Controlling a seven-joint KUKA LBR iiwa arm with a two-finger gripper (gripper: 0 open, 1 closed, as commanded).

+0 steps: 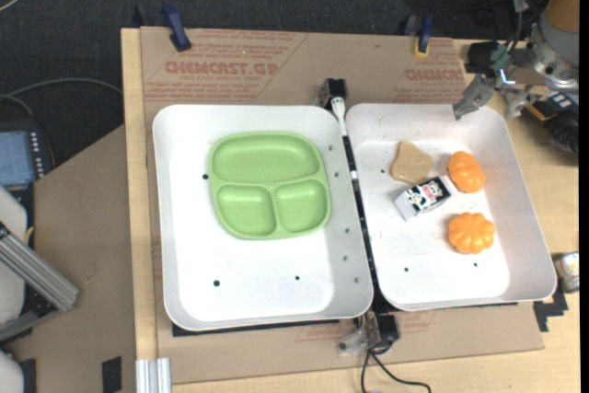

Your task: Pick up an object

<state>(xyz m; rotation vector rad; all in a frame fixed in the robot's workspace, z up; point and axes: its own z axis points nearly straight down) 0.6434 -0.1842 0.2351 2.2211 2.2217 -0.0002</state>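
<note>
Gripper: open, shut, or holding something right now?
Gripper: above the far edge of the right bin, nothing between its fingers; open or shut cannot be told.

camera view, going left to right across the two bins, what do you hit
green divided plate → tan heart-shaped piece → small black-and-white carton → gripper, up at the right bin's far rim

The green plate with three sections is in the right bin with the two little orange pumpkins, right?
Not quite. The green plate lies in the left bin, by itself. The two orange pumpkins are in the right bin, as the camera view shows.
</note>
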